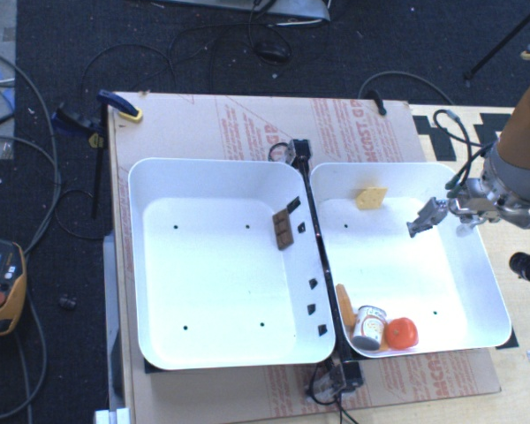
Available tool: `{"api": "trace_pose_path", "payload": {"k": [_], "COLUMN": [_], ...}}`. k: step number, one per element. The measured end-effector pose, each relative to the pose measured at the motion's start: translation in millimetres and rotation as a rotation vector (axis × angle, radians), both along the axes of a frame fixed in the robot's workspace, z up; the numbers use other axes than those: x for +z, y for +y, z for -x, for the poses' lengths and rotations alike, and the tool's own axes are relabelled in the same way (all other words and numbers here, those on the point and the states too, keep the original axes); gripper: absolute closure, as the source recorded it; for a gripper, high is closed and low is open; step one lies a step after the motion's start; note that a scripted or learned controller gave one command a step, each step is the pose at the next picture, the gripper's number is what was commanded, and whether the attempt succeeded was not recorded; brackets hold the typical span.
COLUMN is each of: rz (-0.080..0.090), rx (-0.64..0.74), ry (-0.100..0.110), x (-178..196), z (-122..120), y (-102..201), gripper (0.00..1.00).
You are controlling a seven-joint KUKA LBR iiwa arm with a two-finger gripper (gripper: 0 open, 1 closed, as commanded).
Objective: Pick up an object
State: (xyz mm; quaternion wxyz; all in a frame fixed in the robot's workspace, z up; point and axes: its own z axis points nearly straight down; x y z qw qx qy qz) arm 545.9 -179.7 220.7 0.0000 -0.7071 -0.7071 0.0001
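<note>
Over the right bin [477, 263] the gripper [424, 220] hangs at the end of the grey arm, pointing left. I can't tell from where I stand how it is set, and it touches none of the objects. Starting from the left, the left bin [159, 237] holds one brown chocolate bar [283, 229] lying up against its right wall. Across the divide, the right bin has a yellow wedge of cheese [370, 199] near its far wall, well left of the gripper. Down in its near left corner sit a carrot [344, 303], a small can [367, 326] and a red tomato [402, 332], crowded together.
</note>
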Motion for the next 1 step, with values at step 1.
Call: {"api": "trace_pose_path", "payload": {"k": [1], "rz": [-0.001], "rx": [0.005], "ry": [-0.001], "x": [-0.6], "z": [-59.1], "y": [41.1], "gripper": [0.0]}}
